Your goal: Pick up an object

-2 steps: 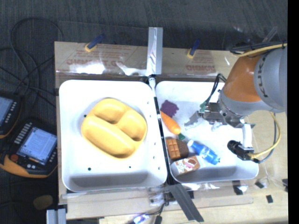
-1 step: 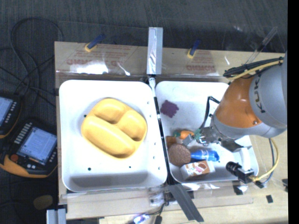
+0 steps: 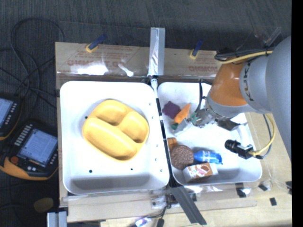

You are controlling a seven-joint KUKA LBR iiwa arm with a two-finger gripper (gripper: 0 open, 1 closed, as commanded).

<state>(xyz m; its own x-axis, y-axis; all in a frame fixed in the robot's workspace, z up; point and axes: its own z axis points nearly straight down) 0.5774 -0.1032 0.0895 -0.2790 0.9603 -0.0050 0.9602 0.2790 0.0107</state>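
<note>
1. The gripper [image 3: 198, 118] hangs low in the right bin [image 3: 236, 171], just beside the carrot [image 3: 182, 113] and the purple block [image 3: 170, 109]; nothing is lifted yet.
2. Whether the fingers are open or closed cannot be told.
3. The carton [image 3: 200, 171] and blue bottle [image 3: 207, 156] carry labels too small to read.

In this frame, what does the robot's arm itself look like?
A thick, rounded grey arm with a glossy orange band above the wrist and dark lettering at the band's edge. A yellow cable loops to a small black connector. The metal tool is small.
</note>
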